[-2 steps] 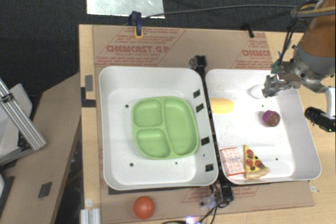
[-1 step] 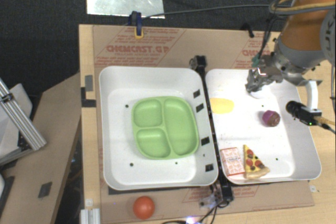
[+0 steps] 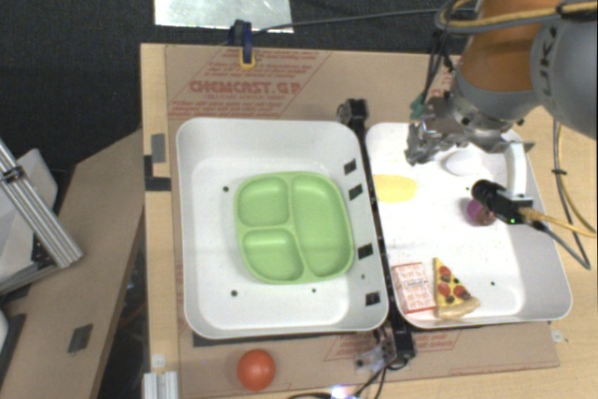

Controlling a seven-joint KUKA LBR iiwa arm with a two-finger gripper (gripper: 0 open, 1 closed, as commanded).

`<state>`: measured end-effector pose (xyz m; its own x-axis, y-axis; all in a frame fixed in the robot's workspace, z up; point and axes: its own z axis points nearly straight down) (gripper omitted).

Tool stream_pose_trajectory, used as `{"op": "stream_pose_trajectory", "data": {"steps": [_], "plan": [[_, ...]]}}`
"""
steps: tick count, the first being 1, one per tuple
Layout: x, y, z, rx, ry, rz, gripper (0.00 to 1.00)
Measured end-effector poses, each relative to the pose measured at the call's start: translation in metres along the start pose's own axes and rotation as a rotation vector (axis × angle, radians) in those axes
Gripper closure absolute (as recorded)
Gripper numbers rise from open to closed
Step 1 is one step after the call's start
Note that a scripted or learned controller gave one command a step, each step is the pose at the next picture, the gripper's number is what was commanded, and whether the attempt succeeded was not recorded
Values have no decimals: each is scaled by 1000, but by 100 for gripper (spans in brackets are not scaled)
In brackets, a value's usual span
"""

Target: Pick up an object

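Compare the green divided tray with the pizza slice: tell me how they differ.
The green divided tray fills much of the left bin; the pizza slice is far smaller, in the right bin near its front edge. The tray is plain green; the slice is yellow with red toppings. Both lie flat.

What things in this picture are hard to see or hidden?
- Gripper, camera view: small and dark, so open or shut is unclear.
- Purple object, camera view: partly covered by a black part of the arm, so I cannot name it.
- White object in the right bin, camera view: blends into the white floor, with the arm overlapping it.
- Red ball, camera view: too small to identify.
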<state>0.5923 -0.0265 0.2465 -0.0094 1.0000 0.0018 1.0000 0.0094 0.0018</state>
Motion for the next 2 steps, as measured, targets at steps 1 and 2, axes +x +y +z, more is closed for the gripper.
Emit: {"op": "stream_pose_trajectory", "data": {"steps": [1, 2], "plan": [[56, 19, -4, -2, 0, -1, 100], [112, 34, 12, 0, -1, 1, 100]]}}
